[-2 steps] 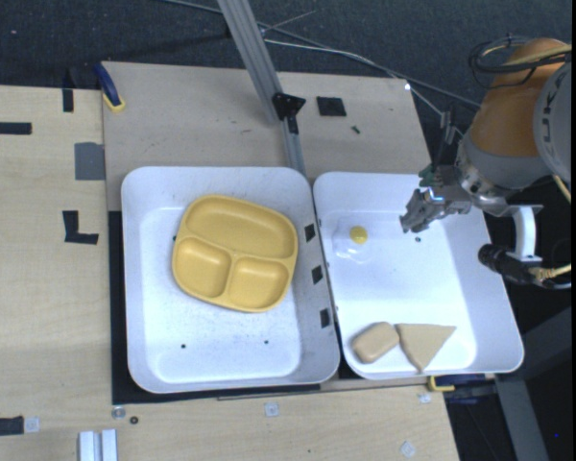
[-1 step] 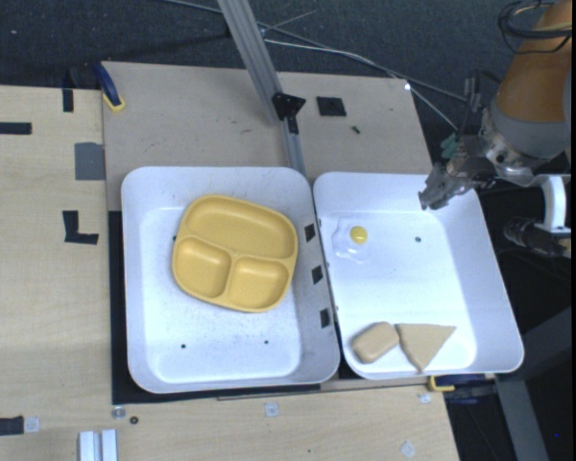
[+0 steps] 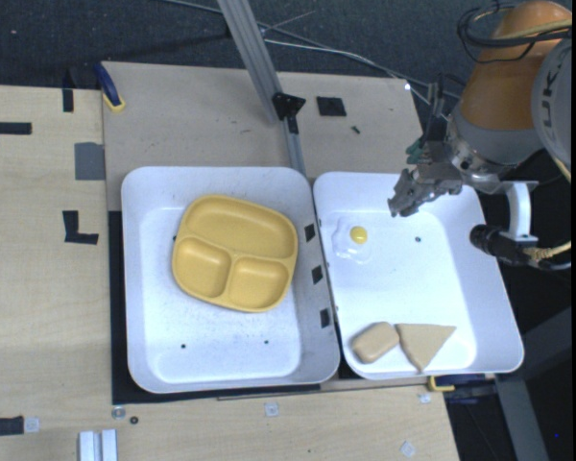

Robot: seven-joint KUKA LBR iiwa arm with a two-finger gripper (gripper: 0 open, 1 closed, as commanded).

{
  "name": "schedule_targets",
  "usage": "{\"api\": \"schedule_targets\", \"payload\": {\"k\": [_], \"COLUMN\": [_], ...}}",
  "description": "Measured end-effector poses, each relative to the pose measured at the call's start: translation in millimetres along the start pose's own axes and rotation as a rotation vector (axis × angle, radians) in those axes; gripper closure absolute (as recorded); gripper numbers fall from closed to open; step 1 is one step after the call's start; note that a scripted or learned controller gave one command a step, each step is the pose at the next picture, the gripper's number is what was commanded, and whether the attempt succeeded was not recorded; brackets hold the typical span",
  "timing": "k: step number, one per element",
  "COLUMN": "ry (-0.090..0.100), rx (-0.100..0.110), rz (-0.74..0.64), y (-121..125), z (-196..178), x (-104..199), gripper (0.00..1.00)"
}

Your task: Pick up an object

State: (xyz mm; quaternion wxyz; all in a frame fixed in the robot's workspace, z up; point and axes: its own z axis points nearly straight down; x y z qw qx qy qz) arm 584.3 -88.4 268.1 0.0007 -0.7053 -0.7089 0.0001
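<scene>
Hanging over the far part of the right bin (image 3: 480, 286), the end effector (image 3: 406, 203) is pointing down and toward the left, its dark fingers close together above the white floor; nothing is showing between them, and whether they are open or closed I cannot tell. The arm (image 3: 504, 84), grey with an orange band, is reaching in from the right edge above it.

Three things are lying in the right bin. A fried egg (image 3: 351, 238), white with a round yellow yolk, is sitting flat near the bin's left wall, just below and left of the end effector and apart from it. At the near end, a bread roll (image 3: 373, 342), tan and rounded, is lying beside a wedge (image 3: 426, 341) of pale tan, triangular with its point toward the near rim; the two are touching or nearly so. Both are lying well apart from the end effector.

In the left bin (image 3: 154, 286) a yellow plate (image 3: 235, 253) is resting, rounded at the corners, with one large compartment and two smaller ones, turned slightly askew and sitting toward the far half of the bin.

Both bins are standing side by side on the bench (image 3: 192, 113), their inner walls touching, and a grey pole (image 3: 254, 51) is slanting in from the top toward the gap between them.
</scene>
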Motion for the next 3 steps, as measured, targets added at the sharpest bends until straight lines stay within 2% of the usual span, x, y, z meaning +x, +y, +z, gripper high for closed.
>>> {"api": "schedule_targets", "payload": {"k": [1, 3], "ry": [0.000, 0.000], "rx": [0.002, 0.002], "rz": [-0.001, -0.002], "y": [-8, -17], "z": [18, 24], "x": [60, 166], "gripper": [1.00, 1.00]}}
